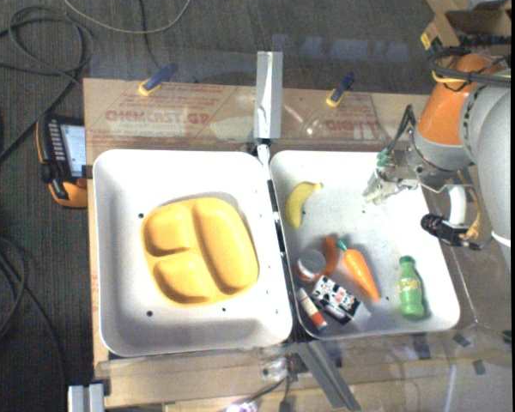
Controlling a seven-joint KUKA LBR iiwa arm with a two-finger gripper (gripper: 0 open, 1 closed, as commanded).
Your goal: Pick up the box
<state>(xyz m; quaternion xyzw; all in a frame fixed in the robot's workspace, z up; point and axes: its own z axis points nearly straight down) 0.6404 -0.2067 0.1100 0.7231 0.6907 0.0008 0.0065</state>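
The box (336, 298), black w/ white dice-like print, is lying tilted in the right bin (446, 316), near that bin's front-left corner; nothing is gripping it. Rel. to the box: a small red-and-white tube-like item (312, 310) is sitting just at its left-front, touching or nearly so; a round red-rimmed cup or lid (310, 266) is sitting just behind-left; an orange carrot (359, 273) w/ green top is lying just behind-right, angled, close to or touching the box's edge; a brownish-red item (330, 251) is lying beside the carrot's top; a green bottle (409, 287) is resting well to the right; a yellow banana (299, 202) is lying further back and a bit left. The gripper (386, 183) is hovering over the bin's rear-right part, well apart from the box, back and to the right of it; can't tell how its pincer is set, too small and blurred. Left of the box, across the divider, the left bin (112, 256) is holding a yellow compartment tray (200, 249).
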